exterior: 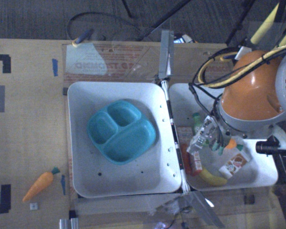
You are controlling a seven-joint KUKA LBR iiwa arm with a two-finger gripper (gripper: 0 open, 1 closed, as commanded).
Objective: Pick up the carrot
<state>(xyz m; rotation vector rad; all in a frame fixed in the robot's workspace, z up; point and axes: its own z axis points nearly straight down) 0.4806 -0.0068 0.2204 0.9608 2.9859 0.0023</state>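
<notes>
Over the right bin (264,175), my gripper (206,138), grip state unclear; carrot (38,185) lies far left on the bench, outside both bins, axis diagonal.

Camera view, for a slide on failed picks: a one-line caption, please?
Arm's tool works in the cluttered right bin while the carrot lies outside on the bench.

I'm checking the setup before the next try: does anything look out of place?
Yes. The carrot lies on the bench outside both bins, left of the left bin, while the gripper is over the right bin.
</notes>
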